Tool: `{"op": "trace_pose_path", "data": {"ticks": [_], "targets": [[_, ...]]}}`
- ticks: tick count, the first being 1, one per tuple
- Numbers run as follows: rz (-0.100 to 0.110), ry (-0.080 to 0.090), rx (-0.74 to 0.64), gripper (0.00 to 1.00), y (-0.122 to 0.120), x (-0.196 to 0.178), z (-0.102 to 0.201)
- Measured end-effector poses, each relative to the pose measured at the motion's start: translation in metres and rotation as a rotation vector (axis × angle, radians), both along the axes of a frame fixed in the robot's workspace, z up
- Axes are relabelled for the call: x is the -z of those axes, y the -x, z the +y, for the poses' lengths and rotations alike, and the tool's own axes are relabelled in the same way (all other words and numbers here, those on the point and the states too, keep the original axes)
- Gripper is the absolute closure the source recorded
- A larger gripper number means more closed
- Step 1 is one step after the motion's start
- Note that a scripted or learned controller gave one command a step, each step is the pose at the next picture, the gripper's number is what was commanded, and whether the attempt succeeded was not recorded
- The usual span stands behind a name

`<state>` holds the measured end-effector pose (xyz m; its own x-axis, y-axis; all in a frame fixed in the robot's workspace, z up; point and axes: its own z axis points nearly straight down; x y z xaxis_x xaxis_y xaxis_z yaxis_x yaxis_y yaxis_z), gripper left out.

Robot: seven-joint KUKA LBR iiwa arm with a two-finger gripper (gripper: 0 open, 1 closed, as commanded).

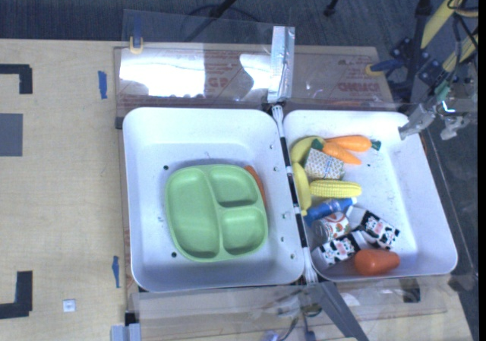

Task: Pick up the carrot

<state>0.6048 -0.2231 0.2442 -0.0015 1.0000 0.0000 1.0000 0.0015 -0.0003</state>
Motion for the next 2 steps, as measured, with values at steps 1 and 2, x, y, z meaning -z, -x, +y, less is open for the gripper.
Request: {"op": "trace_pose_path", "data": {"ticks": [1, 2], "targets": [[0.000, -0.001, -0.310, 0.00, -0.010, 0.046, 0.038], [-0.005, 0.003, -0.389, 0.00, -0.053, 0.073, 0.055]]}}
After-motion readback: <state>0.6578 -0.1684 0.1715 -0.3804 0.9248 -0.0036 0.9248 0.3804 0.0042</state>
